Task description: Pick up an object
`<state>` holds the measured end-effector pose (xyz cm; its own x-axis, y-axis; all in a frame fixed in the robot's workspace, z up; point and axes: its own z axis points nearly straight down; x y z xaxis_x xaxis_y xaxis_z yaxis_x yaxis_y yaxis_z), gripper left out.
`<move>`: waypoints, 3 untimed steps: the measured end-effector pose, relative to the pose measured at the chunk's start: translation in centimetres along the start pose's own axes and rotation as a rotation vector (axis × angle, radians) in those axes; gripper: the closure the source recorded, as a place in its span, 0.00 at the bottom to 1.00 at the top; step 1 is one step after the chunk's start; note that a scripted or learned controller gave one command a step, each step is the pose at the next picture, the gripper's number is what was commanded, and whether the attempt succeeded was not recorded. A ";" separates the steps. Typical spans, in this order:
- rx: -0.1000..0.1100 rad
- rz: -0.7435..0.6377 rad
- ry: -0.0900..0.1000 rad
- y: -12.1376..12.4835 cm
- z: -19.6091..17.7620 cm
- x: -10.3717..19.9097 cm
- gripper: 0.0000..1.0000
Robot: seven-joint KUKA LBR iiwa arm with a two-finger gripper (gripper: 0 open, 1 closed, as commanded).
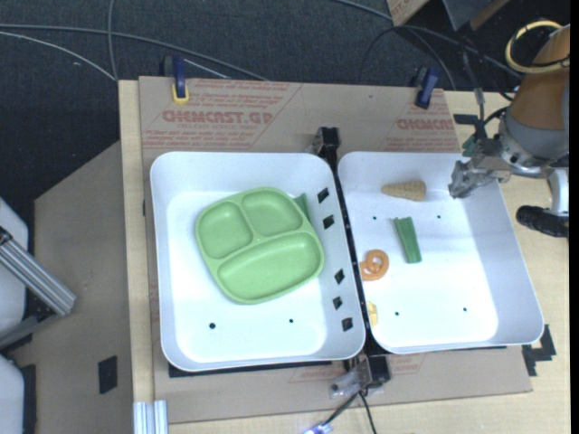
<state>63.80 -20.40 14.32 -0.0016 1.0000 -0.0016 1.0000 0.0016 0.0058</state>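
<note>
The right bin (pixel 507 269) holds a tan cone-shaped piece (pixel 403 189) near its back, a green stick (pixel 407 240) in the middle and an orange ring (pixel 374 264) near its left wall. A small yellow bit (pixel 372 313) lies by the front left wall. My gripper (pixel 463 182) hangs over the bin's back right part, just right of the tan cone and apart from it. Nothing shows between its fingers.
The left bin (pixel 172 242) carries a green divided plate (pixel 260 243). A black divider with clips (pixel 333 233) runs between the bins. Cables and blue clamps (pixel 180 70) lie behind the board. A black part (pixel 543 218) sticks in at the right.
</note>
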 end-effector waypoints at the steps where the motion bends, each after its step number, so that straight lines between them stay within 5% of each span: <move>1: -0.001 0.000 0.000 -0.3 -6.0 0.8 1.00; 2: -0.002 0.000 -0.001 -0.1 -10.9 0.7 1.00; 3: 0.008 -0.002 0.004 -2.1 -11.2 5.0 1.00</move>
<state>61.66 -15.41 25.45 -0.0035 1.0000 0.0019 1.0000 0.0035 -0.0020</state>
